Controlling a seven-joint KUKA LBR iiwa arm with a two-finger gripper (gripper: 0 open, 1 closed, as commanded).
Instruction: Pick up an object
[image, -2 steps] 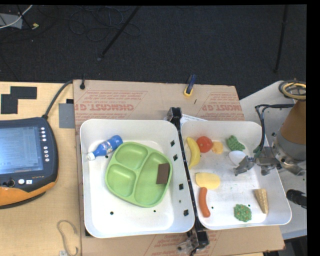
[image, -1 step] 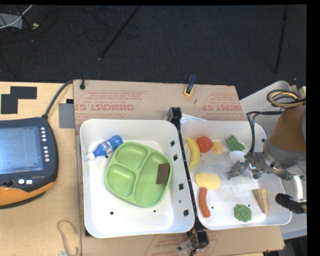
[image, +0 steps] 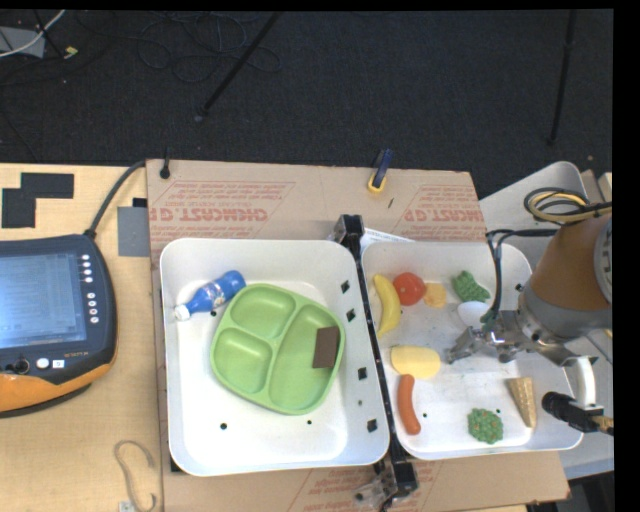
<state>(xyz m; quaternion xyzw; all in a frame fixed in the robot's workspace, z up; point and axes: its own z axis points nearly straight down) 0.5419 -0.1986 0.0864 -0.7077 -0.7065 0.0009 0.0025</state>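
Over the right bin's (image: 520, 262) middle we see the end effector (image: 480, 343), its grey fingers spread apart above bare white floor with nothing between them. Toward that bin's left edge lie a banana (image: 387, 303), a red tomato (image: 409, 288) touching it, a yellow piece (image: 415, 360) and an orange sausage (image: 408, 403). A green leafy toy (image: 470, 287) sits near the far edge, while a broccoli piece (image: 486, 426) and an ice-cream cone (image: 522, 399) lie by the near right corner. The open room is the patch between the yellow piece and the cone. On the left bin's (image: 190, 400) floor a green divided plate (image: 260, 360) carries a brown block (image: 326, 348), with a blue bottle (image: 211, 294) near the far left corner.
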